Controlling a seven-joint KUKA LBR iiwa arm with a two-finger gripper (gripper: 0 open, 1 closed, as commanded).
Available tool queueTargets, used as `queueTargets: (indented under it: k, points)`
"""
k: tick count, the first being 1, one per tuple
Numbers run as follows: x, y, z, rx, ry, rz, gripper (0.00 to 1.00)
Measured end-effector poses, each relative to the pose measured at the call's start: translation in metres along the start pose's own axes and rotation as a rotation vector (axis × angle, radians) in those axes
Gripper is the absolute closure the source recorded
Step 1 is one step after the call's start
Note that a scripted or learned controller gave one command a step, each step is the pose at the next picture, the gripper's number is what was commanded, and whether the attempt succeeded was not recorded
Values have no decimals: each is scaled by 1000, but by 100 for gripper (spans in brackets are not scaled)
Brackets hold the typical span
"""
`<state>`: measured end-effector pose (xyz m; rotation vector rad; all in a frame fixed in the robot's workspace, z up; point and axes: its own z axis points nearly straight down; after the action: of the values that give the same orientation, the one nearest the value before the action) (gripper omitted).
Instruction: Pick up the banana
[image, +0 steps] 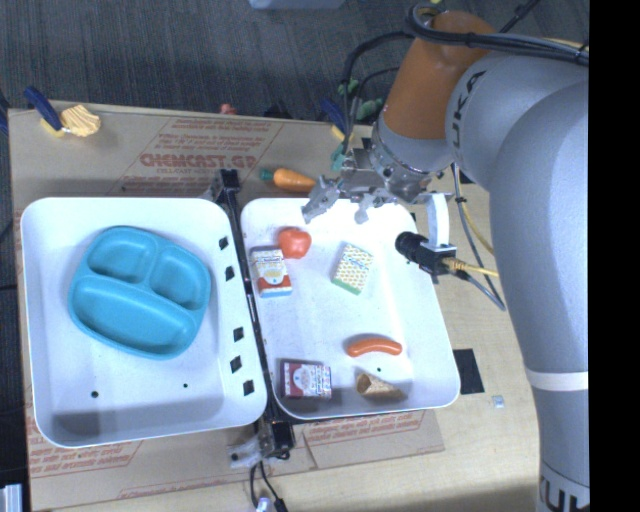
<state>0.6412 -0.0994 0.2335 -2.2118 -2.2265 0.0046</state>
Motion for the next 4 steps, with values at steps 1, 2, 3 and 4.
queueTargets:
  k: [1,2,3,4]
  points:
    - [0,-43,139,-7,-1,31,0]
    - [8,-47,138,-10,-3,-110,0]
    - [1,18,138,-8,-2,-80,0]
    - [0,19,126,-7,-3,-83,100]
